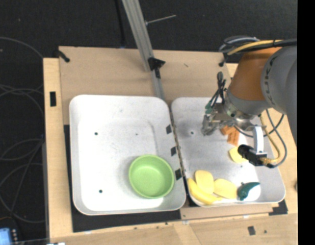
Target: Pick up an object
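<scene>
Gripper (214, 124) sits low over the upper middle of the right bin (190, 117). Can't tell from this angle if it has anything; no obj visible in its grasp.

Nearest pickable thing is an orange piece (231, 132) just beside the gripper on its right, partly hidden under the wrist. A yellow piece (235, 154) lies a bit below that, next to a black fitting on the arm.

Risks, as I judge: the orange piece is mostly covered by the arm, so a descent may land on bare bin floor beside it & close on nothing. It could also get nudged toward the bin's right wall.

Further out: yellow slices (208, 187) stacked at the bottom edge of the right bin, w/ a teal obj (246, 190) just beside them. These are packed close, so a grab there may catch 2 at once or slip.

Left bin (96, 116) holds 1 green bowl (151, 175) near its lower right corner, well apart from the gripper, w/ the bin walls between.
</scene>
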You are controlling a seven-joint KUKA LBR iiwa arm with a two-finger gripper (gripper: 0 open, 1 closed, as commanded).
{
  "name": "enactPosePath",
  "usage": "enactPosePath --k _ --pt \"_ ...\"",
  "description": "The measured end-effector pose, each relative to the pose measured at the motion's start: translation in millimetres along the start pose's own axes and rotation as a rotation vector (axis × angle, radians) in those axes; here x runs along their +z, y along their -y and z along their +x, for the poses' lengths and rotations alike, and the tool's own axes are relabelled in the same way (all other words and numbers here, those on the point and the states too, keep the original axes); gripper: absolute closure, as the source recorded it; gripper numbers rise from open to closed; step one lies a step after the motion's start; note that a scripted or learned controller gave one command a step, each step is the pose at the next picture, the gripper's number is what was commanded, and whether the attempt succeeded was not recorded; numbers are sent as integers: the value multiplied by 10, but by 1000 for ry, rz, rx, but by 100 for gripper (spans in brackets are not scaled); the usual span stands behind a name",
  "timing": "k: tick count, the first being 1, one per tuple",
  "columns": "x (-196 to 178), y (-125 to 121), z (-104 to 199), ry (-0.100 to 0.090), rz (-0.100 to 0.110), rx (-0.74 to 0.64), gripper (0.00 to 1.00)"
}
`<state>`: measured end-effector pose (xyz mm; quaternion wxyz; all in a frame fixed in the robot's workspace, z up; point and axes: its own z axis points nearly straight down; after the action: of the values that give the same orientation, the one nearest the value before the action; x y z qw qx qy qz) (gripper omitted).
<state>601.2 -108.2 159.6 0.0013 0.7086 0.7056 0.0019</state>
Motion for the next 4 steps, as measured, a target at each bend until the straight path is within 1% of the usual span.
enactPosePath --k 1,2,3,4 --pt "-484 -97 37 0 -2 -8 100" --pt "-1015 -118 34 0 -3 -9 100" --pt "-1068 -135 515 -2 2 -13 100" --pt "-937 -163 1046 0 5 -11 100"
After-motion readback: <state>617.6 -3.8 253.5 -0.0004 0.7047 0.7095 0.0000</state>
